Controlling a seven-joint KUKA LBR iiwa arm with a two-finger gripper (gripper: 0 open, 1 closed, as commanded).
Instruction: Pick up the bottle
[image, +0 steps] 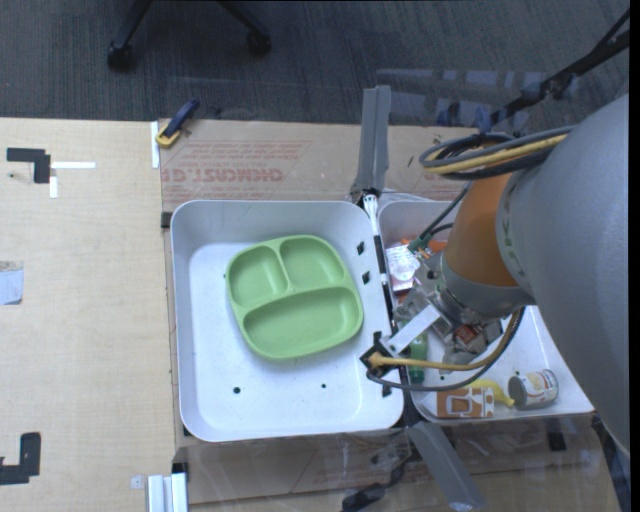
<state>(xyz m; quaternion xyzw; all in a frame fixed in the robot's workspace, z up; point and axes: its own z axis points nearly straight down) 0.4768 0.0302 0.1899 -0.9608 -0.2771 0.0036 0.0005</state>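
In the right bin (556, 352), a green bottle (416, 354) shows partly at the near left side, close to the wall between the bins. The grey arm with its orange band (480, 250) comes in from the right and reaches down into this bin. My gripper (447, 330) sits low under the wrist, right beside the bottle and just to its right. The wrist hides most of the bottle, and whether anything is held cannot be made out.
The left bin (200, 330) holds a green divided plate (293, 296). In the right bin lie a red and white packet (402, 265) at the far left, an orange and white carton (462, 404), a yellow item (492, 388) and a small jar (533, 388) along the near side.
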